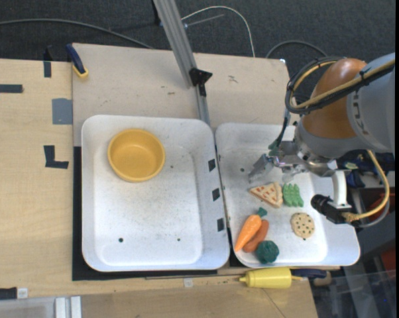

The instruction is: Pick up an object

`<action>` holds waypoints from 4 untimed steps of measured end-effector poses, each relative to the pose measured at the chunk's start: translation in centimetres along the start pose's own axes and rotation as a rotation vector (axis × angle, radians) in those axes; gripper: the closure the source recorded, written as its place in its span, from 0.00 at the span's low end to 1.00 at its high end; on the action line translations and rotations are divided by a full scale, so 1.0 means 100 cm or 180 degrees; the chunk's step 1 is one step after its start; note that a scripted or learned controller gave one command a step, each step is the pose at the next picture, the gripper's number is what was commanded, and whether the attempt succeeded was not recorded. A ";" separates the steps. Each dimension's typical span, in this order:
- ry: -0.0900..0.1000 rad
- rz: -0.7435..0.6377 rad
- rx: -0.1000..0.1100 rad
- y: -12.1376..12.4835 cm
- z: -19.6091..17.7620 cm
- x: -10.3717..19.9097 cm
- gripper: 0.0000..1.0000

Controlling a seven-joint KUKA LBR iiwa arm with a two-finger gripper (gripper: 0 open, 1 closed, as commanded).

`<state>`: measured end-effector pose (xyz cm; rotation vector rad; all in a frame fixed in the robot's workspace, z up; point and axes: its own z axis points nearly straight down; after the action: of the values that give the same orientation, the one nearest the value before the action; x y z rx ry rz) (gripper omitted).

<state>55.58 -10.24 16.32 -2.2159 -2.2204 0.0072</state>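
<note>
Grey claw (266, 167) over right bin (239, 144), open or closed unclear; wrist hides bin's right edge.

The gripper (269, 166) hangs over the right bin (236, 141), fingers spread, nothing between them. At its five o'clock lies the pizza slice (268, 193), touching the green piece (292, 195). The yellow bowl (136, 154) stands in the left bin (93, 197).
</note>
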 end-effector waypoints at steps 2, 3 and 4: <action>0.0000 0.0000 -0.0008 0.004 0.033 -0.003 1.00; -0.0004 0.0002 -0.0035 0.008 -0.029 -0.005 1.00; -0.0006 0.0004 -0.0035 0.011 -0.081 -0.016 1.00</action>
<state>56.74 -11.80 24.42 -2.2238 -2.2253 -0.0027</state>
